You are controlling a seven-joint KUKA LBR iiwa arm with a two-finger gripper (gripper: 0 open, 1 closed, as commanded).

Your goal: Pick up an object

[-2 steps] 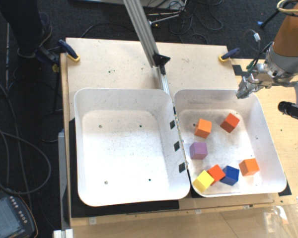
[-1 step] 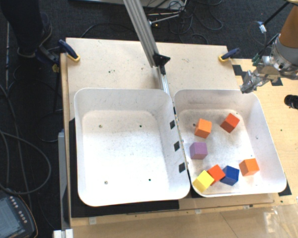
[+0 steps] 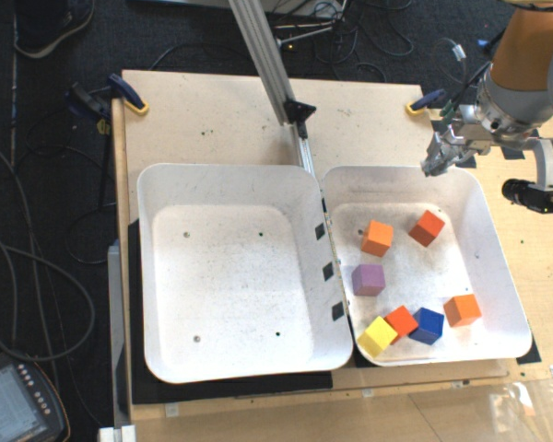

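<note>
Several small blocks lie in the right bin (image 3: 498, 247). An orange cube (image 3: 378, 238) and a tilted red-orange cube (image 3: 427, 227) sit near its far side. A purple cube (image 3: 369, 279) rests left of centre. Along the near side are a yellow cube (image 3: 378, 336), a small orange-red cube (image 3: 402, 319), a blue cube (image 3: 428, 325) and another orange cube (image 3: 462, 309). My gripper (image 3: 437, 161) hangs over the bin's far rim at the upper right, above and beyond the blocks, with nothing visibly held.
The left bin (image 3: 157, 265) stands beside the right one, sharing a middle edge with black tabs. A slanted metal pole (image 3: 263, 44) comes down to the bench behind the bins. Clamps (image 3: 129, 95) grip the board's far corners.
</note>
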